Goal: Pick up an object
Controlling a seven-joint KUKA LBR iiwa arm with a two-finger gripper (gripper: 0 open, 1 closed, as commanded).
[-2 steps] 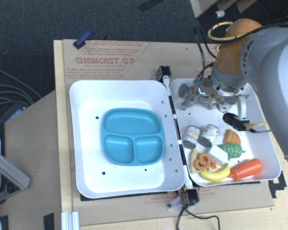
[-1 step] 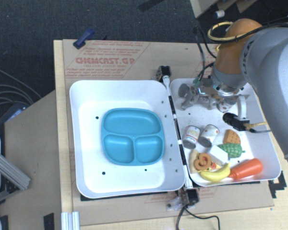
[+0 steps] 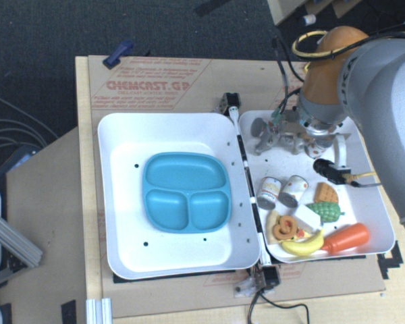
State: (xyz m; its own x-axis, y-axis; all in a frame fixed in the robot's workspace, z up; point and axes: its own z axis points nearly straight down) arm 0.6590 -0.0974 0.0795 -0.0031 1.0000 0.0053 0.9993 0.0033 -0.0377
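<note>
Plainly, nothing has been lifted yet: the gripper (image 3: 278,139) hangs low over the upper part of the right-hand shallow white bin (image 3: 283,169), at the upper right of the frame, with bare bin floor beneath it, and whether its jaws are open or closed cannot be told from this slanted view. Nothing shows between them. The pickable things lie lower in that same bin, apart from the gripper. Nearest are two small silver tins (image 3: 281,190), lying side by side just below it. To their right is a brown bread-like wedge (image 3: 326,192) with a knobbly green toy (image 3: 327,212) touching its lower edge. Along the bin's lower edge are a tan pretzel-shaped piece (image 3: 283,227), a yellow toy banana (image 3: 302,246) and an orange toy carrot (image 3: 345,238), packed close. To do this step well, the arm would probably best move down the frame to one tin, centre the jaws across its short width, and close on that alone; the crowded lower row risks a glancing or double grasp. The left-hand shallow white bin (image 3: 115,181), on the same cardboard-covered bench (image 3: 155,86), holds a blue three-compartment plastic plate (image 3: 186,191), lying flat in the middle with nothing on it.
</note>
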